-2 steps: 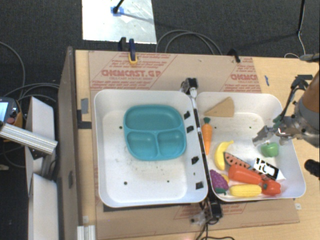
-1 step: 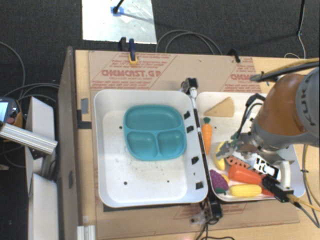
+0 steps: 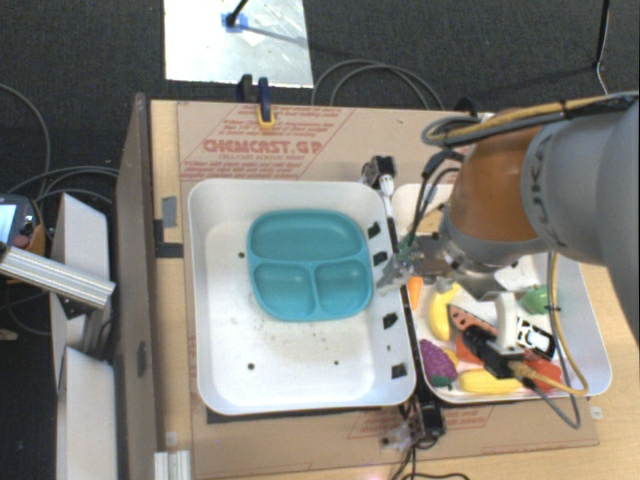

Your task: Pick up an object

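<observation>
Here, objects: a heap of toy food lies in the right bin [image 3: 596, 366], at its near end, well within the rim.
Banana: a yellow banana [image 3: 440, 313] lies near the bin's left wall, just beside a small orange carrot [image 3: 415, 291] above it.
Grapes: a purple bunch of grapes [image 3: 437, 360] sits below the banana, close to the left wall.
Corn: a yellow corn cob [image 3: 487, 381] lies at the near rim, just beside the grapes, with an orange-red piece [image 3: 541, 369] to its right.
Green piece: a small green item [image 3: 535, 297] lies further right, partly hidden by the arm.
Gripper: the gripper [image 3: 424, 264] hangs over the dividing walls of the two bins, above the carrot and banana; whether its fingers are apart or together, I cannot tell, and nothing shows between them.
Arm: the grey arm [image 3: 585, 183] with its orange band [image 3: 490, 193] reaches in from the right, covering the far half of the right bin.
Left bin: the left bin [image 3: 225, 368] holds a teal divided plate [image 3: 308, 266], lying flat toward its far right part.
Bench: both bins rest on a cardboard sheet [image 3: 270, 143] on the bench.
</observation>
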Controlling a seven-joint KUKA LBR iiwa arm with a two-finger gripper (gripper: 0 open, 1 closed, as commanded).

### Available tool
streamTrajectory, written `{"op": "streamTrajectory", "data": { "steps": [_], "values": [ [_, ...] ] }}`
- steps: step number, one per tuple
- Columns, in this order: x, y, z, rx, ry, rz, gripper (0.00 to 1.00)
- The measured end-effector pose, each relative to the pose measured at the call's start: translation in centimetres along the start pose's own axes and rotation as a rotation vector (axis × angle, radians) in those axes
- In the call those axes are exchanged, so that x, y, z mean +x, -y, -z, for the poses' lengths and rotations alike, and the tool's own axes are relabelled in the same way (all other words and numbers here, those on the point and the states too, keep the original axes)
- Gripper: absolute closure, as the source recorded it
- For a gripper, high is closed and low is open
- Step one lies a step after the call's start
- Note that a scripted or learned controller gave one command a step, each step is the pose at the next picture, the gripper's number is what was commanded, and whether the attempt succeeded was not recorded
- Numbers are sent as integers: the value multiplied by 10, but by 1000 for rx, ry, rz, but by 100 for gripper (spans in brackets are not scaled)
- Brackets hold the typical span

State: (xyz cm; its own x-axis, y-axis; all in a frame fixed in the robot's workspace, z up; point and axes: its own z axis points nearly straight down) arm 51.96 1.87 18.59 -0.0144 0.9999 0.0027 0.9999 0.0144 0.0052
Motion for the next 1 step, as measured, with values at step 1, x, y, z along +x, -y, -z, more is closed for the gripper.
{"op": "streamTrajectory", "data": {
  "steps": [1],
  "values": [
    [-103,-35,-1,0,8,-20,0]
  ]
}}
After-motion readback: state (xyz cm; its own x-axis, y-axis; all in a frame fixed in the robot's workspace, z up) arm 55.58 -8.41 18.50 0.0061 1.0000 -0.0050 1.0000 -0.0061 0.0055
